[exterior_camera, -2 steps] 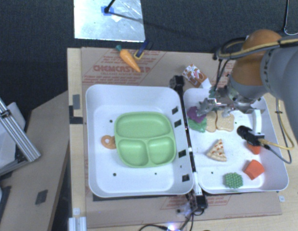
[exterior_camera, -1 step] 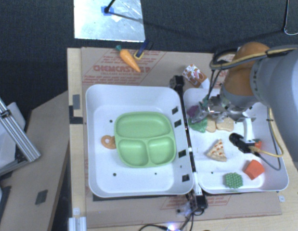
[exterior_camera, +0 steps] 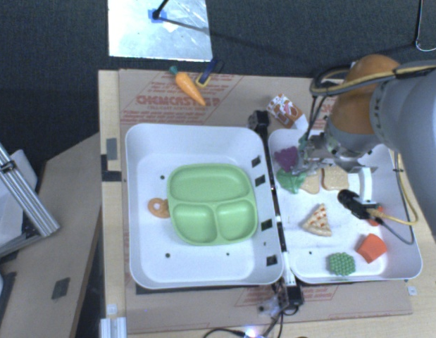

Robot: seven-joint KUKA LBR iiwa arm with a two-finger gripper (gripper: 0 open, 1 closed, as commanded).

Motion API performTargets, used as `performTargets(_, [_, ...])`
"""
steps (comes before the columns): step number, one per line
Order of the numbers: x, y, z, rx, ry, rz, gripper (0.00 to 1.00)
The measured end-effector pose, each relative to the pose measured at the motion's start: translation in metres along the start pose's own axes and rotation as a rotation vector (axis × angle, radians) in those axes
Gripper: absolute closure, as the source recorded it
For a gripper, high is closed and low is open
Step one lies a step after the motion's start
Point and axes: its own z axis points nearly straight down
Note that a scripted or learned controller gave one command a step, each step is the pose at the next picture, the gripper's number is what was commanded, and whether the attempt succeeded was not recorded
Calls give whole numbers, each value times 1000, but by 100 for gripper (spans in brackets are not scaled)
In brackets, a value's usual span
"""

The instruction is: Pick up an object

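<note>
My gripper reaches down into the right bin at its upper left. It hangs just beside a purple grape bunch and above a green leafy piece. Two pale toast-like slices lie right under the wrist, partly hidden by it. A pizza slice, an orange block and a round green piece lie further toward the front of the same bin. I see nothing between the fingers.
The left bin holds a green divided plate and a small brown ring. Behind the bins, on the cardboard, lie a toy carrot and a red-and-white packet. A black connector with an orange cable hangs over the right bin.
</note>
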Motion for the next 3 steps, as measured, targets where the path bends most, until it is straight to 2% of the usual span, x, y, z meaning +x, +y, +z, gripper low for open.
performTargets(1, [2, -7, -49, 5, -1, 0, 100])
performTargets(2, [1, -4, -114, 2, -2, -3, 100])
performTargets(3, [1, -3, -121, 7, -1, -4, 100])
